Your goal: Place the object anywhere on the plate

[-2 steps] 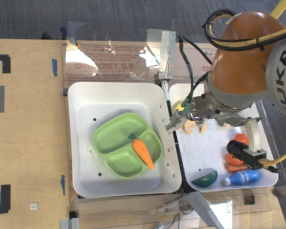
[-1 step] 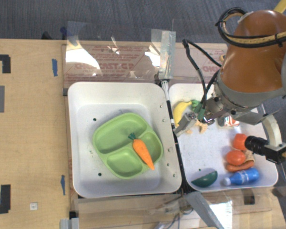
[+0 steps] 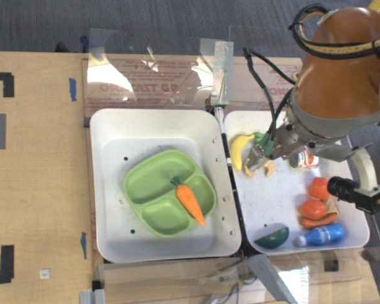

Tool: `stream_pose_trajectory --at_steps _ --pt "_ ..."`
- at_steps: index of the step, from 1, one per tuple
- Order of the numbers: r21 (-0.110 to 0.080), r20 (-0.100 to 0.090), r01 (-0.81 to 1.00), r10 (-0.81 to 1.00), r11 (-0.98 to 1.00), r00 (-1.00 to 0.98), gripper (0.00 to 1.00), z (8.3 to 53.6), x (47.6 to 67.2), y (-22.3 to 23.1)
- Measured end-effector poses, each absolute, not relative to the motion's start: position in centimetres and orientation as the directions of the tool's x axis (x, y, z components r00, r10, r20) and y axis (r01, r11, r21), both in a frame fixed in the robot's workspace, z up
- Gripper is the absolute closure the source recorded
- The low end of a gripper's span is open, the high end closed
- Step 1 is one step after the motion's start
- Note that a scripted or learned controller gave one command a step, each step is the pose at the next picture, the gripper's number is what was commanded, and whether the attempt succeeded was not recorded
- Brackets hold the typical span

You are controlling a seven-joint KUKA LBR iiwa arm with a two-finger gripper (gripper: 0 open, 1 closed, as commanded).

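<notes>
The green plate [image 3: 168,192] sits in the left bin [image 3: 107,132] with a carrot [image 3: 190,202] lying across its dividers, so something is already on it. Over in the right bin [image 3: 362,233] the gripper [image 3: 258,160] hangs low by the banana [image 3: 239,149], close to the wall between the bins. From where I stand I can't tell how it is set or whether it has anything; a small tan bit shows beside its tip, and I couldn't say what that is. If the banana is the next pick, the worry is that wall: the fruit lies right against it, so one side may have no room to get down and the banana could just get shoved or roll. Nearer the front sit a tomato [image 3: 319,187], another orange-red piece [image 3: 315,211], a blue bottle [image 3: 321,235] and a dark green thing [image 3: 272,237], all well away from the gripper.
</notes>
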State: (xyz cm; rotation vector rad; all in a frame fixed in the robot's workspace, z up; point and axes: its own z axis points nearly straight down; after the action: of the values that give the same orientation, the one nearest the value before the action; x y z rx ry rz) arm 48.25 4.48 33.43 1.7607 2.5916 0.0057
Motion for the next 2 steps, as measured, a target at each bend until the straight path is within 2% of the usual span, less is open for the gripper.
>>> stream_pose_trajectory --at_steps 1,2 --pt "0.007 -0.005 0.93 0.93 0.368 -0.368 0.0 33.4 48.2 4.5" --pt "0.012 -0.007 0.929 0.929 0.37 -0.37 1.0 34.5 48.4 4.6"
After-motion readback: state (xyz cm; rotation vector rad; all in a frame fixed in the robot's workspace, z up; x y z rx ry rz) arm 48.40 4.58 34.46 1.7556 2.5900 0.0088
